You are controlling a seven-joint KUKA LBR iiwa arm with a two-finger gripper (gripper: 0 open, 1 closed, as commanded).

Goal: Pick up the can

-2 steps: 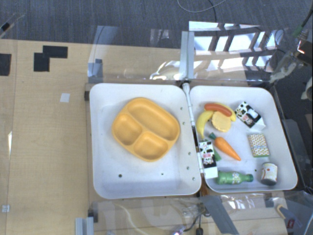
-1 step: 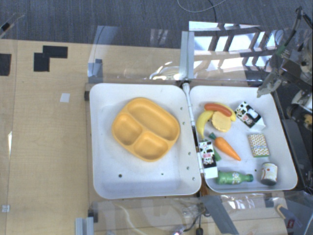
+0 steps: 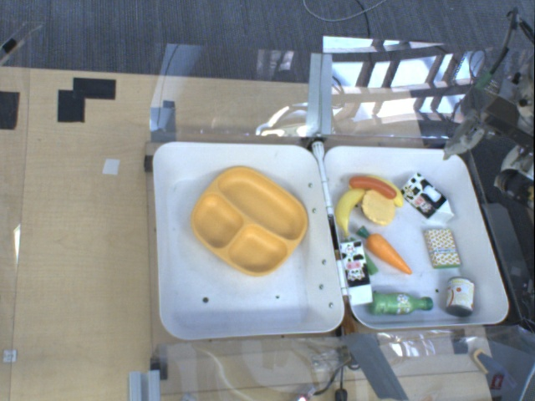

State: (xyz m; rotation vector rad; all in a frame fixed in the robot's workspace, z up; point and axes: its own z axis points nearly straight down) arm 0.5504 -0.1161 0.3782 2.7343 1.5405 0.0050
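Here, small grey-white metal can [image 3: 459, 295] stands in right white bin [image 3: 481, 215], front right corner, label unreadable. Green bottle [image 3: 401, 304] lies nearby. Gripper state: cannot tell.

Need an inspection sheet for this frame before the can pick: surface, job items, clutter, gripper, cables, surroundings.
Surface: two shallow white bins side by side, left bin and right bin.
Job's things: can, upright, near right corner of right bin.
Clutter: yellow divided plate in left bin; right bin holds banana, carrot, green bottle, two cow-print cartons, tan cracker block.
Grippers: arm hardware at the right edge, off the bins; fingers not discernible.
Cables: black cable looped on floor behind.
Surroundings: wooden bench, grey carpet.
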